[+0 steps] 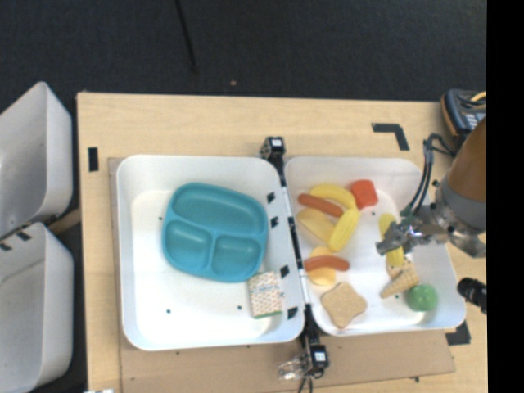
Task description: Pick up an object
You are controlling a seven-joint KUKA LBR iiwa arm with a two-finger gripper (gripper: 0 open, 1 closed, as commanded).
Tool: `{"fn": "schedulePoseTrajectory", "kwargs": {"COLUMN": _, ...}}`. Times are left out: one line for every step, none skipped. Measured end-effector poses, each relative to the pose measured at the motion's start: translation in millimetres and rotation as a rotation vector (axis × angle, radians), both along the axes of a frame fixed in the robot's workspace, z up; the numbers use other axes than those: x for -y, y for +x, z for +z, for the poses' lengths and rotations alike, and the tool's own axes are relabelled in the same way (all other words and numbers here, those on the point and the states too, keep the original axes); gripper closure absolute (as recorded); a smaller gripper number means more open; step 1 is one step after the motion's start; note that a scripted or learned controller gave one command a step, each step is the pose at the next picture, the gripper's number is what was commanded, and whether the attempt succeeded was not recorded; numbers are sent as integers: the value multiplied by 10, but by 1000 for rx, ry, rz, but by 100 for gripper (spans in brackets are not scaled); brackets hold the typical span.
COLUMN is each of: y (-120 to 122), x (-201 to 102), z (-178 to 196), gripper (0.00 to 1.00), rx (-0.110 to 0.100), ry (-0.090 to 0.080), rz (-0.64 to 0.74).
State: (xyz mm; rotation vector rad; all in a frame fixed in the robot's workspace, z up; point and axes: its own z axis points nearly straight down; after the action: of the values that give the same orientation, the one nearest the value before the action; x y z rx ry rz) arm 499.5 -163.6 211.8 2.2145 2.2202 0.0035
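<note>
The surface [205, 125] is a pale wood board, lit evenly with no hard shadows. Beyond its far edge and to both sides lies a dark floor [286, 31], almost black, with a thin dark cable [184, 31] running across it toward the surface. Left of the surface stand 2 white blocks [29, 219], one behind the other, rounded at the corners. Black tape marks [391, 134] sit on the wood near its corners.

The arm [468, 178] is cut off at the right edge
</note>
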Motion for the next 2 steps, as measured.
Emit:
{"fn": "schedulePoseTrajectory", "kwargs": {"y": 16, "x": 14, "z": 296, "gripper": 100, "rx": -3, "ry": 1, "rz": 1}}
{"fn": "schedulePoseTrajectory", "kwargs": {"y": 380, "x": -375, "z": 179, "gripper": 100, "rx": -6, "ry": 2, "rz": 4}}
